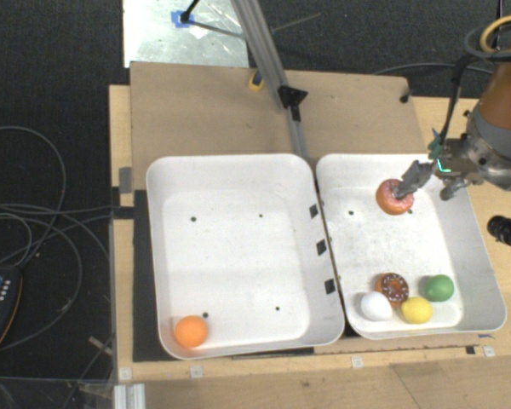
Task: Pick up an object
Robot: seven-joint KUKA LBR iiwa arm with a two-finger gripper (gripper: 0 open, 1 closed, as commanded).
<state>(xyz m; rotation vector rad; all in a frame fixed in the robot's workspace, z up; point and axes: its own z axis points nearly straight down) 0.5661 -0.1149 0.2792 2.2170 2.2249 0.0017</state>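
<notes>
I'm bringing the gripper [409,186] over the pink doughnut [394,198] in the right bin [468,228]; its fingers [416,177] are standing apart, so I'm centring before closing squarely.

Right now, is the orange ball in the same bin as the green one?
No. The orange ball lies in the left bin; the green ball lies in the right bin.

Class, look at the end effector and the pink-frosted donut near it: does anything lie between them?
Nothing visible does. The end effector is right at the pink-frosted donut in the right bin; the other items sit at the bin's near end.
</notes>
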